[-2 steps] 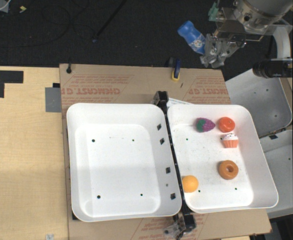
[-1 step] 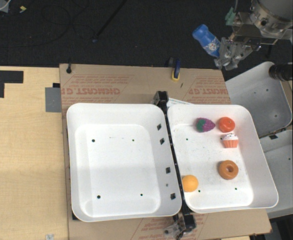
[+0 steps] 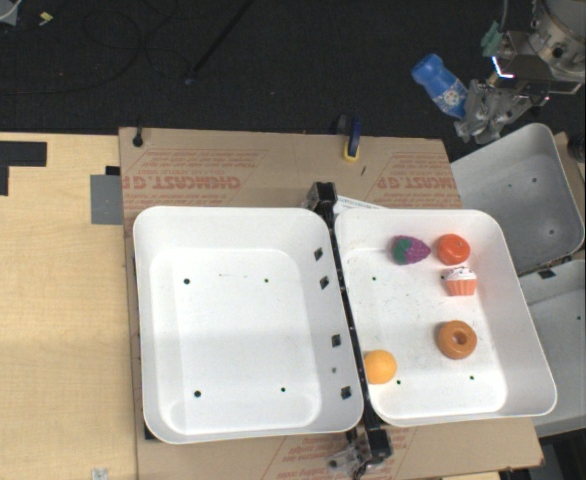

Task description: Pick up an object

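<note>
Pincer [image 3: 501, 96] is up past the right bin's [image 3: 533, 368] far-right corner w/ a blue bottle-ish thing [image 3: 440, 80] btwn its fingers, so clamped on that imo; looks light, stiff plastic, prob slippery, best gripped mid-body.

The arm [image 3: 558, 18] reaches in at about one o'clock, its orange band at the frame's top corner. Its tool [image 3: 485, 113] hangs downward, gripping a blue object [image 3: 439, 81].
</note>
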Controlling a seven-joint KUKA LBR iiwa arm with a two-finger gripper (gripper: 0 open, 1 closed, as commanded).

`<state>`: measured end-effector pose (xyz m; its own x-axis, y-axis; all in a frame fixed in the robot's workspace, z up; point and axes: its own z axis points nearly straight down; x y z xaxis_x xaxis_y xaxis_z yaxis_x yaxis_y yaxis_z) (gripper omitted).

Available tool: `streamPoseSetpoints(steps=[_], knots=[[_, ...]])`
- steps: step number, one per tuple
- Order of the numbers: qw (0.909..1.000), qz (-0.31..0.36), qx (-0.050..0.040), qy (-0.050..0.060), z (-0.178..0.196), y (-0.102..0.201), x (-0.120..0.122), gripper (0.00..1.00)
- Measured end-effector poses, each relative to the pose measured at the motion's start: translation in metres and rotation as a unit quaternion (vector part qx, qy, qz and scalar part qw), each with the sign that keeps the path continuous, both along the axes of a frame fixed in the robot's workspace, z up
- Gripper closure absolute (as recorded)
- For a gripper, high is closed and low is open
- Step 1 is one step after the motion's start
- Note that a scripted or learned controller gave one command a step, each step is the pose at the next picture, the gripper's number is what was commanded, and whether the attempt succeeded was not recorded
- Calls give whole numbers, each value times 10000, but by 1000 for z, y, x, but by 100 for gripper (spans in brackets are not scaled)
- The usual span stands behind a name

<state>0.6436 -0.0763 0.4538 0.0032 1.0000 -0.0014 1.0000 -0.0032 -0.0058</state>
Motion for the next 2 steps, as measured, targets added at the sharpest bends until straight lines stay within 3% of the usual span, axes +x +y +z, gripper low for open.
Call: streamPoseSetpoints(steps=[2], knots=[[10000,1,-3,-15,-3,-84,0,100]])
